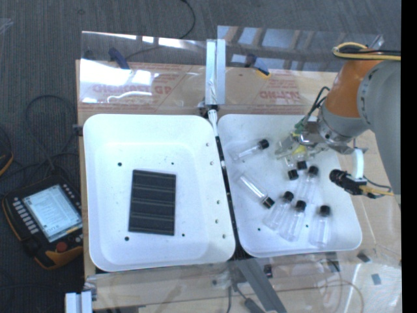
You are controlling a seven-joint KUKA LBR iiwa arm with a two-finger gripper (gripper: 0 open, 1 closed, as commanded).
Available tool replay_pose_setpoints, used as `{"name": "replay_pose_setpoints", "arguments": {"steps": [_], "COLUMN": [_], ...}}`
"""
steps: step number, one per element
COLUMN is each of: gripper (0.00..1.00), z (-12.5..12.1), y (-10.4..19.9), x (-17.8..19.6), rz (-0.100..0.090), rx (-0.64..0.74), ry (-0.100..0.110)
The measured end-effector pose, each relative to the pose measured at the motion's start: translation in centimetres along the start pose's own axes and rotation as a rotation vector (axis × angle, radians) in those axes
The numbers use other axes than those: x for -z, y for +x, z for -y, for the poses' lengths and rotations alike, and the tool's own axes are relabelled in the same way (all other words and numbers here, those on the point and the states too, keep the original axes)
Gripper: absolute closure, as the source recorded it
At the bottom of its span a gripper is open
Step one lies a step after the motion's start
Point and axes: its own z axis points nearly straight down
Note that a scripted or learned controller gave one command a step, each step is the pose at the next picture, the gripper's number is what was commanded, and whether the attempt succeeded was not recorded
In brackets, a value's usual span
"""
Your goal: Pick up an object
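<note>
The end effector hangs low over the upper part of the right bin; whether it is clenched or released I cannot tell. Clear vials with black caps lie scattered across that bin — one vial just left of the end effector. The left bin holds a dark ridged panel.

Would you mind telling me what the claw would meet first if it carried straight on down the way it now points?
Probably a clear, black-capped vial lying just under the claw in the right bin; depth is hard to judge from this slanted view.
</note>
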Motion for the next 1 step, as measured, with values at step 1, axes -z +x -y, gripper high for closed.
{"name": "replay_pose_setpoints", "arguments": {"steps": [1], "gripper": [1.0], "z": [0.55], "y": [1.9], "x": [10.99], "rz": [-0.003], "rx": [-0.181], "ry": [0.009]}}
